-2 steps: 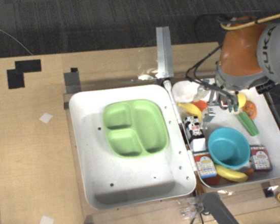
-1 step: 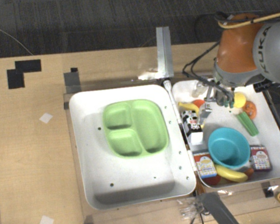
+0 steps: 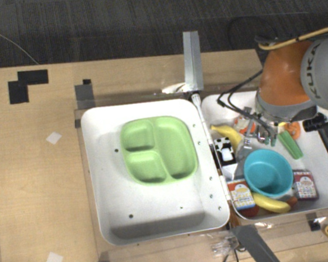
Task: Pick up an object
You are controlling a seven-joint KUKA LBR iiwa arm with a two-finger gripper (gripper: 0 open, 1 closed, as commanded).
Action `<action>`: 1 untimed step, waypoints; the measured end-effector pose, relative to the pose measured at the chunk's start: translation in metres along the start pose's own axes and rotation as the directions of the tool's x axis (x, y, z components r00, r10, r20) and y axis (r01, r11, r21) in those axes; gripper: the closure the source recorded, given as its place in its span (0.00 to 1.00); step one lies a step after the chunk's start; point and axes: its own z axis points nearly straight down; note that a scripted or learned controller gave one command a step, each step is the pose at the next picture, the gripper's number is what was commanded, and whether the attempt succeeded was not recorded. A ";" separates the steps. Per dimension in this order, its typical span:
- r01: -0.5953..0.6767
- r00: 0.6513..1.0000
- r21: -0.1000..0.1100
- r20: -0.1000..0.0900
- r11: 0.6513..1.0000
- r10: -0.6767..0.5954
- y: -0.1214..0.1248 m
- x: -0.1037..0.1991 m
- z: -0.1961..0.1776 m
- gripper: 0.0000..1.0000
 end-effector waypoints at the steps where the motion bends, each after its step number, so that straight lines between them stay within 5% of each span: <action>1: -0.003 1.000 -0.007 -0.010 1.000 0.003 -0.021 0.002 0.002 0.00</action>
